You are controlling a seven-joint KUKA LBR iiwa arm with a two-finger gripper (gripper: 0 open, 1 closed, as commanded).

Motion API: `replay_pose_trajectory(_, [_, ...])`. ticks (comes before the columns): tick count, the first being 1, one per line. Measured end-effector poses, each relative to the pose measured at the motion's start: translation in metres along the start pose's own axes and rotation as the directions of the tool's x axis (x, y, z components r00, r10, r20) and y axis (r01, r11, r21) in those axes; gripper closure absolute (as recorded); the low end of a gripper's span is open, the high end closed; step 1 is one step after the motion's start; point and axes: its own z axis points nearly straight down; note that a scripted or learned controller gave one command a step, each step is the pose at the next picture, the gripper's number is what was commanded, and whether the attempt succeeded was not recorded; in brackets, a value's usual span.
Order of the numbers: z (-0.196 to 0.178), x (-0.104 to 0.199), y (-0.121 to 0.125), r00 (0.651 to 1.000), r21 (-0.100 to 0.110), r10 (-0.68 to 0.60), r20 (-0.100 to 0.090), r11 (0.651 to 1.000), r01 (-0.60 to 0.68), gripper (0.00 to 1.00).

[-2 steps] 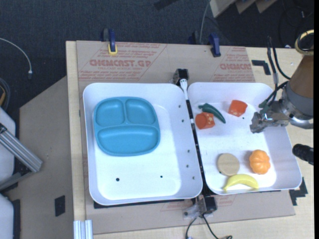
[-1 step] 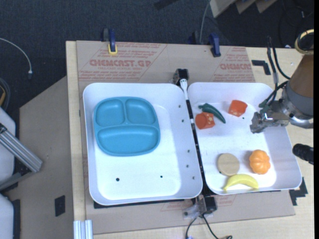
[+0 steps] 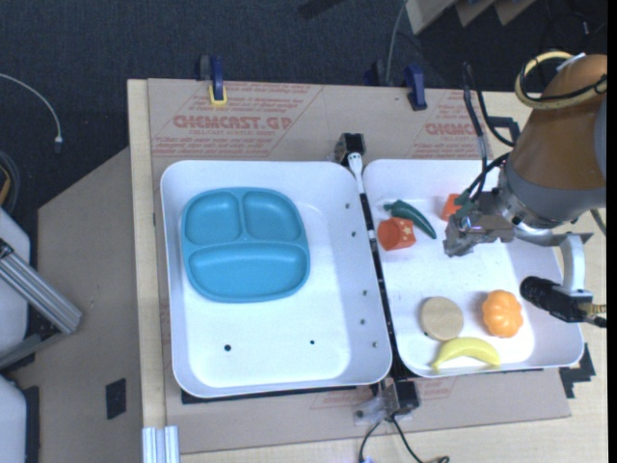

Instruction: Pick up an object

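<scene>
My gripper (image 3: 466, 238) hangs over the upper middle of the right bin (image 3: 416, 287), pointing down. A red tomato-like piece (image 3: 396, 234) lies just to its left, with a green pepper (image 3: 412, 215) above that. A small orange-red object (image 3: 451, 205) peeks out right behind the gripper. Toward the front of the bin lie a tan round cookie (image 3: 442, 317), an orange fruit (image 3: 501, 313) and a yellow banana (image 3: 467, 353). I see nothing between the fingers.
The left bin (image 3: 260, 365) holds a blue divided plate (image 3: 247, 243) in its upper left part. A black clamp (image 3: 350, 149) sits at the top of the seam between the bins. The arm's grey body (image 3: 564, 162) covers the right bin's upper right corner.
</scene>
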Motion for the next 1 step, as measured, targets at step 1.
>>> replay_pose_trajectory(1, [-0.0039, 0.0626, 0.0040, 1.000, -0.002, 0.000, 0.001, 1.000, 0.000, 1.00])
